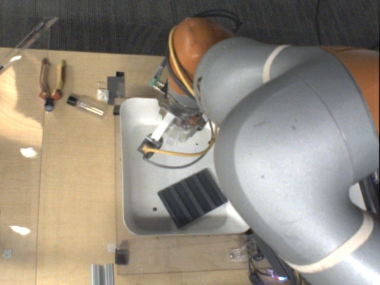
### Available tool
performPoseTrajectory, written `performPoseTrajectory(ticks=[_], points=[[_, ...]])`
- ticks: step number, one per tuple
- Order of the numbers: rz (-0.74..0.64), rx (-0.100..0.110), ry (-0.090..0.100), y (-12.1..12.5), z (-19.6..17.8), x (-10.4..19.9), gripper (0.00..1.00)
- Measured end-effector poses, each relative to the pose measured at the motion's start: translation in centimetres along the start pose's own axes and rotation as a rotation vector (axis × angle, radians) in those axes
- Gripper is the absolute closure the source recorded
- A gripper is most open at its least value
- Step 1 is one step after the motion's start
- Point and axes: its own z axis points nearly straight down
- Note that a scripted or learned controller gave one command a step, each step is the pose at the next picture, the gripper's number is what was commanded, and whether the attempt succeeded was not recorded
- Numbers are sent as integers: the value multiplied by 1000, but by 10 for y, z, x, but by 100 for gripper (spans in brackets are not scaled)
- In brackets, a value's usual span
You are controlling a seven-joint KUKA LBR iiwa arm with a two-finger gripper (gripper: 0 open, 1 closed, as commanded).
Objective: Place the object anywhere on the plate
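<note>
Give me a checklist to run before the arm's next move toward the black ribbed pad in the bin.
1. Pad free to take: ok. It lies flat on the floor of the bin, with nothing on it.
2. Pad in the pincer: not ok. The pincer is over the bin's far end, apart from the pad.
3. Where the plate is: cannot tell. The arm covers the right side of the view.
4. Pliers out of the way: ok. They lie on the bench, left of the bin.
</note>
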Motion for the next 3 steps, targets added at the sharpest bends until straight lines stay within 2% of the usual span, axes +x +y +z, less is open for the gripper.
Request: performPoseTrajectory(ticks=[1,2,3], points=[[-233,-3,3,-10,-66,43,100],[-671,-2,3,-73,-47,1,100],[-1011,-4,2,-12,-48,36,100]])
